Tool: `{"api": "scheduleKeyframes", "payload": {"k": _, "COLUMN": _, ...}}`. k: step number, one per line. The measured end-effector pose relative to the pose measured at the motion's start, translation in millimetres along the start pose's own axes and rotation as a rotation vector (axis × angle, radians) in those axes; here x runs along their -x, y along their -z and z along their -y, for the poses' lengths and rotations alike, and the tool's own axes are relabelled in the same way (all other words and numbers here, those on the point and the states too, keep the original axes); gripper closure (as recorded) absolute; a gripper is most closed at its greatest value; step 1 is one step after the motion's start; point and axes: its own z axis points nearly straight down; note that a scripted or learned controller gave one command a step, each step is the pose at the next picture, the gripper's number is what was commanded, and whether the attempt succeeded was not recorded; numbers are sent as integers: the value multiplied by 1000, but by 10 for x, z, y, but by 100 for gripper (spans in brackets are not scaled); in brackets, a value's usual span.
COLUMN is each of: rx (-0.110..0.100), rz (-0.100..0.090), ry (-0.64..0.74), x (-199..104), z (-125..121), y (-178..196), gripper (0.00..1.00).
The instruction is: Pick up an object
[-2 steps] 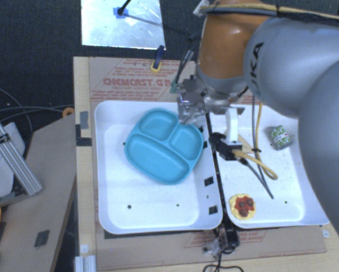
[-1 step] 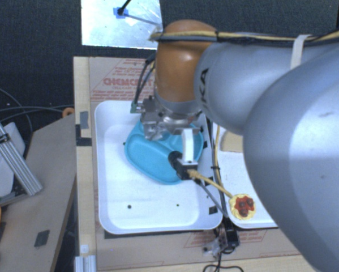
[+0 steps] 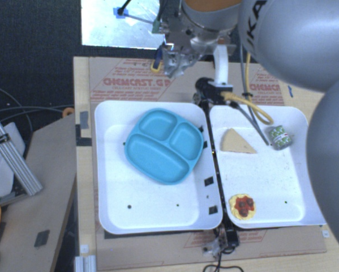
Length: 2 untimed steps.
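- My pincer (image 3: 172,61) hangs high above the far edge of the bench, beyond both bins, likely raised there so it can travel freely; whether it is spread or pressed together I cannot tell.
- The left bin (image 3: 110,208) holds a blue divided plate (image 3: 163,146), lying flat and turned at a slant.
- The right bin (image 3: 296,208) holds three loose things, well apart: a tan wedge (image 3: 236,142) near the divider, a small green-and-white can (image 3: 279,136) on its side at the far right, and a little yellow tart with red topping (image 3: 243,205) near the front.
- Any of these could be my pick; I judge the wedge least crowded.
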Motion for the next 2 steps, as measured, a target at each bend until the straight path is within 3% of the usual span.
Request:
{"api": "scheduleKeyframes", "payload": {"k": 1, "rx": -17, "rz": 2, "ry": 2, "x": -524, "z": -354, "y": -25, "gripper": 100}}
{"api": "scheduleKeyframes", "payload": {"k": 2, "rx": -23, "rz": 5, "ry": 0, "x": -522, "z": -331, "y": -449, "gripper": 100}}
